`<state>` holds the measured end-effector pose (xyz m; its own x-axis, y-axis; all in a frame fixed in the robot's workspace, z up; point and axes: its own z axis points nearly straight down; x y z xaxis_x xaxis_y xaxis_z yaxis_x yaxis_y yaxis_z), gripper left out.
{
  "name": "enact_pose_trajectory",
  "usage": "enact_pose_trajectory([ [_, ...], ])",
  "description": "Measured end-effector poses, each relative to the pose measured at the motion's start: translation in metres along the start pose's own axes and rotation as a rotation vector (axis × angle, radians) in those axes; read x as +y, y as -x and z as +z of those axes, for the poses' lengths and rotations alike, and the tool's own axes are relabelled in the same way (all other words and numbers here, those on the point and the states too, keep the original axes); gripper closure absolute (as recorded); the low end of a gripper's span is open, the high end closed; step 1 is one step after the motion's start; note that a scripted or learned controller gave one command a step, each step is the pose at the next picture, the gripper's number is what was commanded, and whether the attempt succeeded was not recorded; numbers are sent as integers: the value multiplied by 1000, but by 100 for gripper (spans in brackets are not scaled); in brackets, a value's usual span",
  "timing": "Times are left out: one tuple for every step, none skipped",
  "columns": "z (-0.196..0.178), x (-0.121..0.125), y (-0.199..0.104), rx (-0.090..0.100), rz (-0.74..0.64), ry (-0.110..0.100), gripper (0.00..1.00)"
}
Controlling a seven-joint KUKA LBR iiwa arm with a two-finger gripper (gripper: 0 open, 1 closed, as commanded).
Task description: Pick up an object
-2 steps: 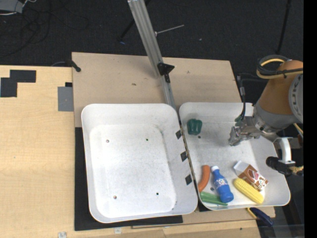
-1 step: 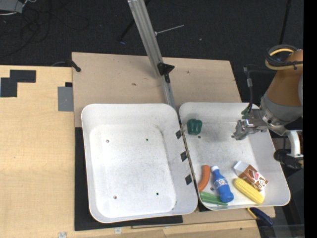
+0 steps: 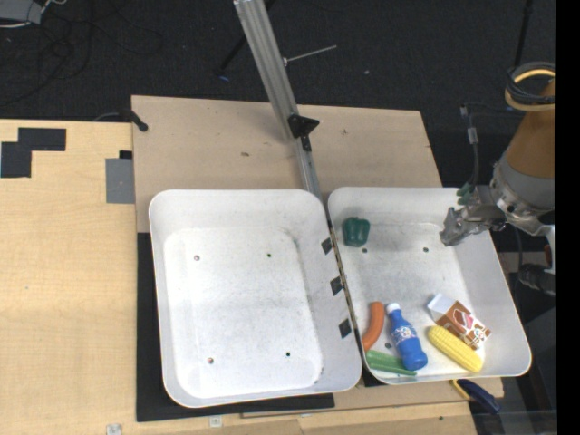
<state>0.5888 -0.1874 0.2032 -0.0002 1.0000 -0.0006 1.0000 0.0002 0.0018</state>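
A green pepper (image 3: 354, 231) sits in the far left corner of the right bin (image 3: 507, 284), well apart from the gripper (image 3: 455, 226) and level with it across bare white floor. Whether the fingers are spread or closed cannot be made out at this size; nothing is seen between them. The gripper hangs low by the bin's far right rim, pointing inward from the grey arm (image 3: 528, 166), whose wrist bends down from the right edge. Nearer the camera than the fingers lies a cluster along the bin's near wall: a brown carton (image 3: 464, 323), a yellow corn cob (image 3: 454, 347), a blue bottle (image 3: 405, 336), an orange carrot (image 3: 372, 323) and a green pod (image 3: 390, 362). The left bin (image 3: 172, 243) adjoins.
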Motion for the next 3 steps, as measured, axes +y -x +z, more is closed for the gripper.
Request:
enact_pose_trajectory([
  [-27, 0, 1, 0, -1, -1, 100],
  [-24, 19, -59, 3, -5, -3, 100],
  [-16, 31, -104, 3, -4, -4, 100],
])
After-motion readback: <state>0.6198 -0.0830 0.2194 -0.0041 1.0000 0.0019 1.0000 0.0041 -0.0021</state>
